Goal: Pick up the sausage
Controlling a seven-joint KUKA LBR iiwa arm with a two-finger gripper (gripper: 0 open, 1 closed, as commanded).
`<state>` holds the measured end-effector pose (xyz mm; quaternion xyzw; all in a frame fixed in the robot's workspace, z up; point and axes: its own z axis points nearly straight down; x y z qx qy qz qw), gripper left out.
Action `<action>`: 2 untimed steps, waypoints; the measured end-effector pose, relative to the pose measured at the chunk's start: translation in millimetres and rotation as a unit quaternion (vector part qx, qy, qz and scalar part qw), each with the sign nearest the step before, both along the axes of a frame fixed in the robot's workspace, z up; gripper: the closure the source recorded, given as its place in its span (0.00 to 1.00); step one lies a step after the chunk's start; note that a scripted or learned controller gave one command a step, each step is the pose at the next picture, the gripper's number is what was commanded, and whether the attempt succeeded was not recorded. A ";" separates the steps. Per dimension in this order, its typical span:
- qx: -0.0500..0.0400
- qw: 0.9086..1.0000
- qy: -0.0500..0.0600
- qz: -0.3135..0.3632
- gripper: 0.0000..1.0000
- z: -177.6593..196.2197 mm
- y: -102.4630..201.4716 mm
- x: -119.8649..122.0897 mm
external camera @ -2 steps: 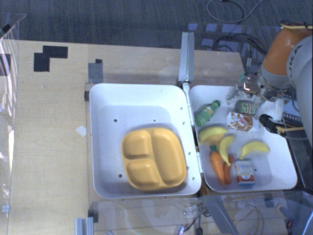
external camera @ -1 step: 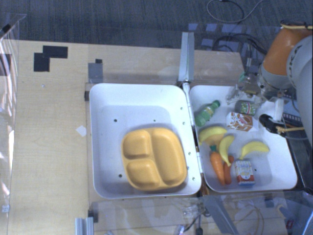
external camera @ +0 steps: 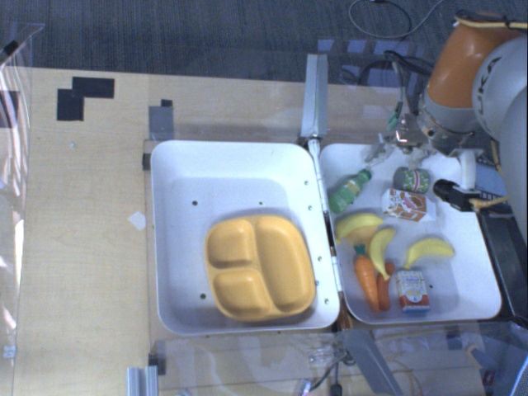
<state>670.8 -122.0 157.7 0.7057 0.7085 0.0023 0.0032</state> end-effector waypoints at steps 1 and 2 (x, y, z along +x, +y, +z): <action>0.000 1.000 0.000 0.000 0.00 46.9 -15.2 -0.3; 0.000 0.989 -0.006 -0.148 0.00 -33.1 -40.1 -2.1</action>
